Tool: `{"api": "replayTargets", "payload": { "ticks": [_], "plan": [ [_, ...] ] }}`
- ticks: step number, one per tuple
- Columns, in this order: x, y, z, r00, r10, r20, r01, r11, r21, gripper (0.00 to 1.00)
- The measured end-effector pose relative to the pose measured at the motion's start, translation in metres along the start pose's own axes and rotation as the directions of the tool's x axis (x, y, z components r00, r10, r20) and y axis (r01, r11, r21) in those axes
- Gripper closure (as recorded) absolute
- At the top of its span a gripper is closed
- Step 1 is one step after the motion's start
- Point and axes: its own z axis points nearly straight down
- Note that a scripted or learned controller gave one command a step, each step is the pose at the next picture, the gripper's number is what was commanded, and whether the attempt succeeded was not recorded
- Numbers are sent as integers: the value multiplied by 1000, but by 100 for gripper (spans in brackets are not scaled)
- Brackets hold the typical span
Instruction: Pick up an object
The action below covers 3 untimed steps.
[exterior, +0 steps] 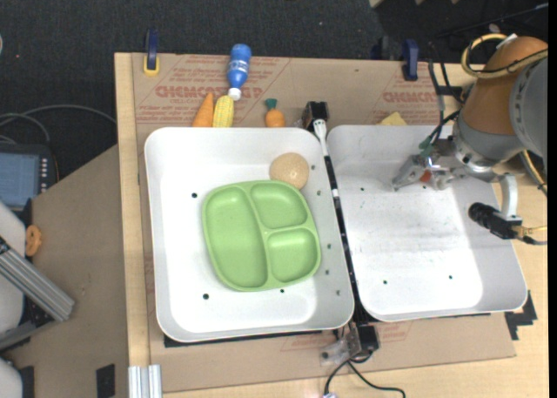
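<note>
— Gripper state?
— My metal two-finger gripper (424, 170) hangs over the right white bin (418, 292); spread unclear.
— Object?
— Green three-compartment plastic plate (259, 235), left white bin (174, 213), long axis diagonal.

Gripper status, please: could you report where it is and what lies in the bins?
Gripper over right bin, nothing between its fingers. Green divided plate and tan ball in left bin, untouched. Nothing blocking.

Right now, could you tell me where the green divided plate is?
In the camera view, the green divided plate lies in the left bin, near its middle, with a tan ball touching its upper right edge.
</note>
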Motion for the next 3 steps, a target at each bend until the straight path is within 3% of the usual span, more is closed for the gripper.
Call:
{"api": "replayTargets", "payload": {
  "ticks": [3],
  "plan": [
    [0, 0, 0, 1000, 0, 0, 0, 1000, 0, 0]
  ]
}}
